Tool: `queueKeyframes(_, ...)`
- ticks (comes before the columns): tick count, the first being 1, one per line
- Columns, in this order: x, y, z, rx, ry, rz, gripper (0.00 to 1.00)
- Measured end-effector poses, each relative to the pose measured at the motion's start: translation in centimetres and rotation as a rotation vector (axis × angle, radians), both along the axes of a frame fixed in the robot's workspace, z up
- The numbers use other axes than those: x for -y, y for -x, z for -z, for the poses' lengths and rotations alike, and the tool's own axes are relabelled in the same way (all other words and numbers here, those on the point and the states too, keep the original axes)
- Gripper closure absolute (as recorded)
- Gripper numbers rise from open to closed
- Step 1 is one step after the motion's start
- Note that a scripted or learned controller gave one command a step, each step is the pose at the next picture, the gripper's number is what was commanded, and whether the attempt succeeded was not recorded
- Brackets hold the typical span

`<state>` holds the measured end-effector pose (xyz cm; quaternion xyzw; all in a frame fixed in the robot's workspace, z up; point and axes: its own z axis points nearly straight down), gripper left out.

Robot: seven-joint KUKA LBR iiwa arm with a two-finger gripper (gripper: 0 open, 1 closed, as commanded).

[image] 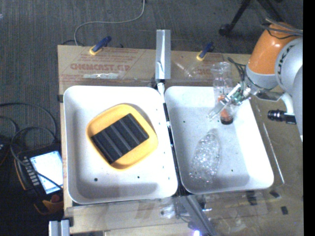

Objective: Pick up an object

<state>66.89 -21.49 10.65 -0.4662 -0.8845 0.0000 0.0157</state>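
Observation:
In the left bin point(78, 146) lies a yellow pad with a black ribbed top point(121, 135), flat and turned at an angle. A crumpled clear plastic bottle point(206, 155) rests in the front middle of the right bin point(256, 166). My gripper point(227, 107) hangs over the far part of the right bin, well behind the clear bottle. A small dark and orange piece point(226, 118) shows at its lower tip, just above the bin floor. Clear plastic point(221, 77) rises beside the wrist, and I cannot make out what it is.
The arm's orange band point(268, 50) and grey links enter from the right, over the right bin's far corner. A metal post point(163, 55) stands behind the seam between the bins. Two blue clamps point(100, 44) hold the cardboard backing.

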Motion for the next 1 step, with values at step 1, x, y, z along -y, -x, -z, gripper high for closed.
queueKeyframes(1, -6.74, -0.02, -8.13, 0.031, 0.014, -0.168, 1.00)
